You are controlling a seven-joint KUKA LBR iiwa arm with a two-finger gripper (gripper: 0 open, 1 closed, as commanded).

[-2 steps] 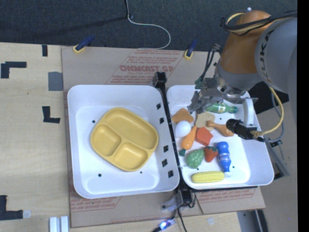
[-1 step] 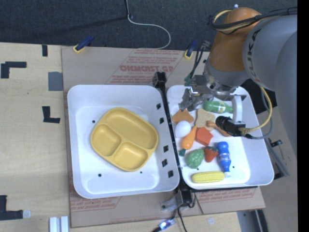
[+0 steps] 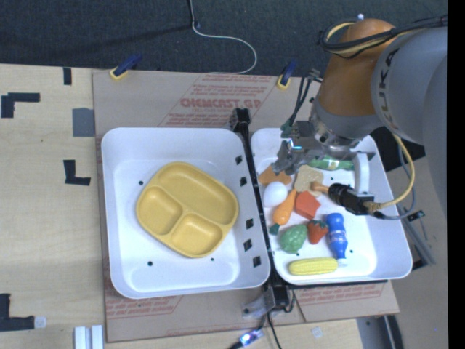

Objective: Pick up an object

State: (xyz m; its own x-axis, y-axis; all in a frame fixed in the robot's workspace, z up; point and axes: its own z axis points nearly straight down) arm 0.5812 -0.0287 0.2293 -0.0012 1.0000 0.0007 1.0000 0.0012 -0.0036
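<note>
- The objects to be picked lie crowded in the right bin (image 3: pixel 392 264), in the right half of the frame: a white egg (image 3: pixel 275 193), an orange carrot (image 3: pixel 285 207), a red block (image 3: pixel 307 205), a green leafy vegetable (image 3: pixel 293 237), a small red piece (image 3: pixel 317 231), a blue bottle (image 3: pixel 336 233) and a yellow corn cob (image 3: pixel 313 266).
- The corn cob lies along the bin's lower edge; the blue bottle stands just above it, and the red piece sits between the bottle and the green vegetable.
- A pale beige piece (image 3: pixel 309 177) rests near the top of the pile, just above the red block.
- The gripper (image 3: pixel 296 153) hangs over the upper left part of the right bin, right above the pile; whether it is wide, narrow or holding anything cannot be told from this view.
- The grey arm (image 3: pixel 407 71), with its orange band (image 3: pixel 356 57), enters from the upper right of the frame.
- The left bin (image 3: pixel 116 166) fills the frame's centre and holds a yellow divided tray (image 3: pixel 187 208).
- Both bins sit on a cardboard sheet (image 3: pixel 211 100) on the table (image 3: pixel 36 195).
</note>
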